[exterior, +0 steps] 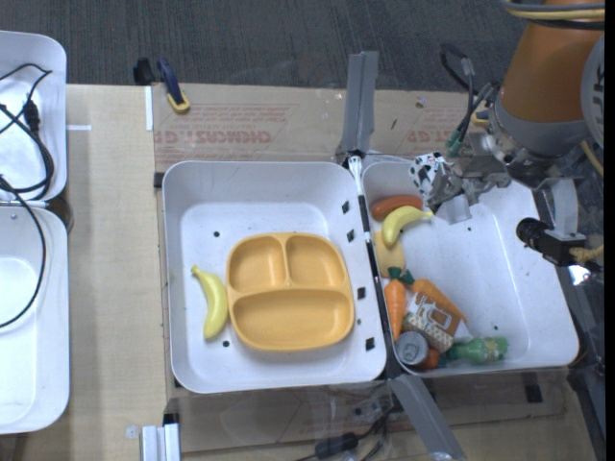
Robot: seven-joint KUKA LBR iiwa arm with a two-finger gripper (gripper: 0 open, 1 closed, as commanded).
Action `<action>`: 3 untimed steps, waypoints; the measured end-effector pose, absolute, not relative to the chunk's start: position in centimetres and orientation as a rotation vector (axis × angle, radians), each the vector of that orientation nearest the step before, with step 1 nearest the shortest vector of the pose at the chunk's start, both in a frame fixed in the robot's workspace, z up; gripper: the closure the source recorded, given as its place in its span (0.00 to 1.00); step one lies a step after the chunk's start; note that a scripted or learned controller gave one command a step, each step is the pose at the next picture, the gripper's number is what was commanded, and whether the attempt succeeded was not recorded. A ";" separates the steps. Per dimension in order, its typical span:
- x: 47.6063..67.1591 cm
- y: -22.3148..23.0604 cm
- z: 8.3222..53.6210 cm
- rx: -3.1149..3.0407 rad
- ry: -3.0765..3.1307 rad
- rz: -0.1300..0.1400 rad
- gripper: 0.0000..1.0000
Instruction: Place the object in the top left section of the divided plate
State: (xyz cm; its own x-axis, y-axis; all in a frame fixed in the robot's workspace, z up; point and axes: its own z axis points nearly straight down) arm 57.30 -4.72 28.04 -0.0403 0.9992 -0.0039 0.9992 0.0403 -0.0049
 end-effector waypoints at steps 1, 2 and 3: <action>55.4 -5.9 37.0 -2.286 -2.154 0.006 1.00; 52.9 3.8 29.0 -2.324 -2.110 0.008 1.00; 47.8 7.0 19.3 -2.503 -1.896 0.009 1.00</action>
